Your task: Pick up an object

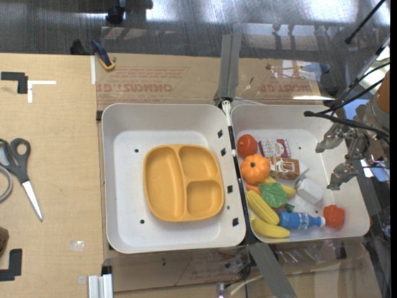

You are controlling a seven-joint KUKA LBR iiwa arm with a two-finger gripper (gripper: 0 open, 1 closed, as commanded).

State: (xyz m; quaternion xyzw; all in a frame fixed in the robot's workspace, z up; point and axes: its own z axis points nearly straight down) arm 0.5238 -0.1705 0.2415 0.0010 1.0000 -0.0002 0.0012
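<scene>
The right bin (310, 124) holds a pile of toy food: a red tomato (247, 144), an orange pumpkin (255, 168), a white and pink carton (275, 148), a brown box (287, 166), a green leaf (273, 194), corn (262, 207), a banana (270, 229), a blue bottle (301, 220), a white block (309, 190) and a red pepper (333, 216). My gripper (333, 159) hangs over the right side of this bin, above and right of the white block. It is open, with nothing between its fingers.
The left bin (118, 166) holds a yellow divided plate (184, 182). Scissors (22, 172) lie on the wooden bench at far left. A blue and yellow clamp (103, 55) sits behind the left bin. Cables run behind the arm at the right.
</scene>
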